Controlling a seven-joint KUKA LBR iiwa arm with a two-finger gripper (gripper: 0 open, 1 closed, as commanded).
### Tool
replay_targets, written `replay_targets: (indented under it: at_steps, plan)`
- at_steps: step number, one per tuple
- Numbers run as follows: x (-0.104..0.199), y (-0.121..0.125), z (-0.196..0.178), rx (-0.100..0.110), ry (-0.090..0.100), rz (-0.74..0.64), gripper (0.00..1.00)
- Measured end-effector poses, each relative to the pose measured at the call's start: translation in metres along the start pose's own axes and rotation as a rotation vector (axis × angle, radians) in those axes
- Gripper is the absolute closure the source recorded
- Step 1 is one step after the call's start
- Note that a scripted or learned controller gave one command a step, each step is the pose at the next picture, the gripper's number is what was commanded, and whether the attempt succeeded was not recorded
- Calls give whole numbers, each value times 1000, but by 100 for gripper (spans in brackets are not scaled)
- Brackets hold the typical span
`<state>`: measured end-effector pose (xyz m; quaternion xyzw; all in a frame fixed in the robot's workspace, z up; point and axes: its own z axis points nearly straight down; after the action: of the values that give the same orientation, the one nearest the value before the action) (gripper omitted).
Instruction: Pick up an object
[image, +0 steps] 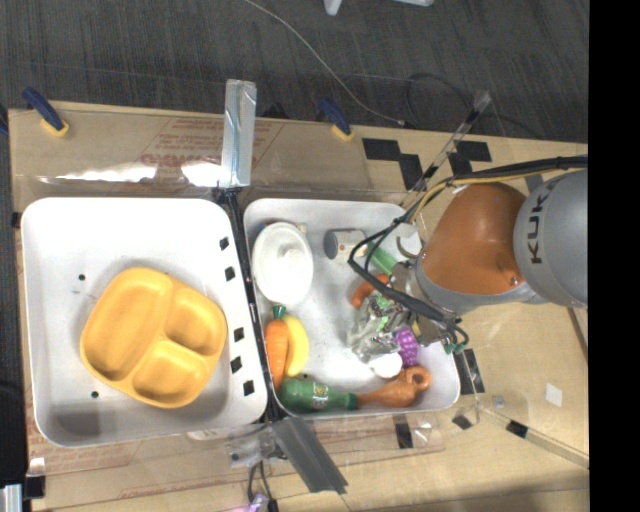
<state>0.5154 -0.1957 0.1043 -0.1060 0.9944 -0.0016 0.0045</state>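
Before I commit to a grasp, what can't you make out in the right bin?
- Gripper: in the camera view, its metal blurs into the clutter beneath; open or shut is unclear.
- Whether it holds anything: too cluttered to tell.
- Purple toy: partly covered by the gripper and cables.
- Orange piece: partly under the cables, too small to identify.
- Right bin: its right side lies under the arm.

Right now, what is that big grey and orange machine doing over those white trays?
A grey robot arm with an orange band reaches into the right white bin, its gripper down among small toys: a green bottle, a banana, a white bowl. Nothing is visibly lifted. The left white bin holds a yellow divided plate.
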Motion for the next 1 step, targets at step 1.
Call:
replay_targets:
  at_steps: [1]
  plan:
    - [-86, 15, -131, 1, -5, 96, 100]
